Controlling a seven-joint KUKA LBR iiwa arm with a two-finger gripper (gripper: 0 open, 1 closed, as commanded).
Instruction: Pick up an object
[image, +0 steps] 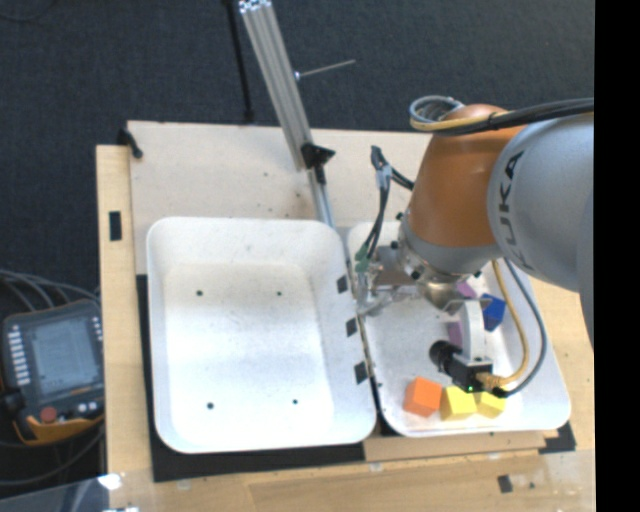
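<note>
While the arm (545, 190) reaches over the right bin (556, 402), its gripper (420, 285) hangs beyond the orange block (422, 396), toward the bin's far side and well apart from the block. The broad wrist and its orange band (455, 190) hide the gripper from above, so I cannot tell whether it is spread or closed, and nothing can be seen held in it.

The orange block lies near the bin's front rim, close to the wall shared with the left bin (250, 330). Touching it, or just beside it, on the side away from that wall sits a yellow block (458, 402). A second yellow block (490, 404) lies next along the same rim. Farther from the orange block, past the robot's own hardware, a blue block (492, 316) rests toward the middle of the bin. A purple piece (466, 290) peeks out from under the wrist; its shape is too hidden to name.

Judging from this, the pick is in its approach stage: the gripper is over the bin but has not yet closed on anything visible. If the orange block is the target, the next move calls for a shift toward the front rim until the gripper is centred above the block. It would then need a straight descent with the jaws wide enough to span it. The yellow neighbour pressed close on one side leaves little room there, so closing across the block's free faces looks the safer choice. The purple piece under the wrist is nearer but may be harder to reach cleanly.
</note>
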